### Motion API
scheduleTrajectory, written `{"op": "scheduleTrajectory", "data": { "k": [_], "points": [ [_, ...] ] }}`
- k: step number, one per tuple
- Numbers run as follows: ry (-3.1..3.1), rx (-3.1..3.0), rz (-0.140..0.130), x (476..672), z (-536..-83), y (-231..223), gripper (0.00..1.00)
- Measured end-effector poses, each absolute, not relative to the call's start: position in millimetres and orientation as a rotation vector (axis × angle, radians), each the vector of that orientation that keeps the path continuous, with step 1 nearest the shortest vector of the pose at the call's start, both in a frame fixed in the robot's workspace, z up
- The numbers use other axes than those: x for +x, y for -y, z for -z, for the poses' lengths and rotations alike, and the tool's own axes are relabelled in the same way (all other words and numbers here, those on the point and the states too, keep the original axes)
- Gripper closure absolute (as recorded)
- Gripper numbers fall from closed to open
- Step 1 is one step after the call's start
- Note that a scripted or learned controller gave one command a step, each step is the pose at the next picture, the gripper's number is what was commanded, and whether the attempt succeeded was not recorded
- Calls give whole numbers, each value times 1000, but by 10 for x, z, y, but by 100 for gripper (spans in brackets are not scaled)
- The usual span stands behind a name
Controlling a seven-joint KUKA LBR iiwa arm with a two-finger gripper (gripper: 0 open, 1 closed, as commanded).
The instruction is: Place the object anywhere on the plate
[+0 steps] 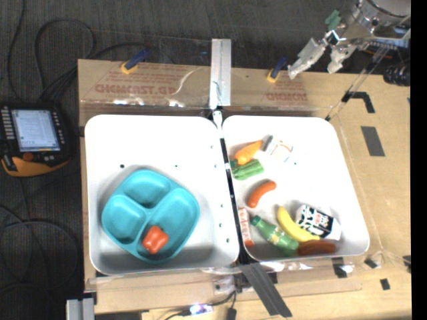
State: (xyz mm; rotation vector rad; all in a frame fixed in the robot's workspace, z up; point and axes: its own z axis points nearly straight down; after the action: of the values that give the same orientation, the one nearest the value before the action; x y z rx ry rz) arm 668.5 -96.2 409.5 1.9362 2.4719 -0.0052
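- my gripper point(319, 51) stood high over the cardboard behind the right bin point(333, 135), well apart from every object. its two pale fingers point(301, 60) were spread apart, and nothing sat between them.
- the teal plate point(130, 212) lay in the left bin point(107, 129), a three-compartment dish set toward that bin's near side.
- a small red-orange object point(154, 239) already rested in the plate's near compartment, upright as far as i could tell. i judged that this was the task's object and that the placement was done.
- in that case the step in hand was a clean retreat. to do it well, i needed to keep the wrist high and clear of the bin walls.
- the right bin held loose items: a carrot point(248, 151), a green vegetable point(247, 172), a sausage point(261, 193), a banana point(294, 226), a black-and-white carton point(317, 223), a green bottle point(273, 235).
- if another pick was called for, i judged the sausage the easiest: it lay alone, apart from its neighbours.
- the banana, the carton and the green bottle touched or crowded each other, so a grasp there risked a double catch or a slip.
- any carry to the plate had to pass over the divider point(225, 179) with margin.
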Motion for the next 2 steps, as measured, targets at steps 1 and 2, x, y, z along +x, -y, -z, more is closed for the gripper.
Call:
{"op": "scheduleTrajectory", "data": {
  "k": [1, 2],
  "points": [
    [-2472, 1936, 5, 6685, -4095, 962, 0],
    [-2472, 1936, 5, 6685, -4095, 962, 0]
  ]
}}
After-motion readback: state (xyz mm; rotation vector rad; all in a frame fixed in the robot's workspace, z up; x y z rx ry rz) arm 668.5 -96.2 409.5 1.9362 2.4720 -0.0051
